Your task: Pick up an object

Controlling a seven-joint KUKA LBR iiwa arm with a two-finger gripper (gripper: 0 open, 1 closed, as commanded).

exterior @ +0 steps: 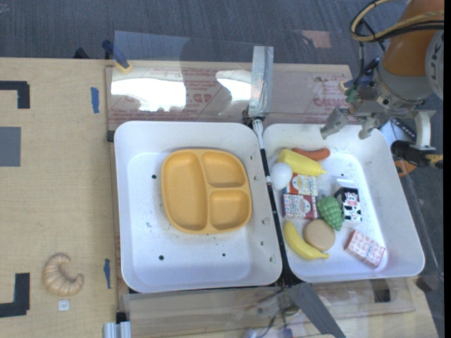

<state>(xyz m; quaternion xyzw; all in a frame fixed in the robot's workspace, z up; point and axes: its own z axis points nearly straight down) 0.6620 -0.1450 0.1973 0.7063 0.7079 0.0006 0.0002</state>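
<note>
The two shallow white plastic bins lie side by side mid-frame; the left bin (134, 259) bears a smooth yellow-orange moulded plate with three compartments (206, 190), and the right bin (402, 224) holds the clutter of small toys from which one is to be picked. The grey two-finger gripper (350, 125) hangs at the upper right of the frame, over that bin's far rim, its fingers splayed apart and holding nothing.

The chief risk, as I judge it, is crowding: the pieces lie touching or just beside each other, so a descending finger could land on a neighbour and shove the pile. Starting so close to the rim, it might also strike the wall.

The curved yellow plastic banana (303, 241) and the glossy yellow corn-like piece (301, 163) look slippery and rounded. The flat printed cartons (299, 196) offer straighter sides. The knobbly green toy (330, 212) and small white egg-shaped ball (281, 177) could roll or squirt free.
</note>
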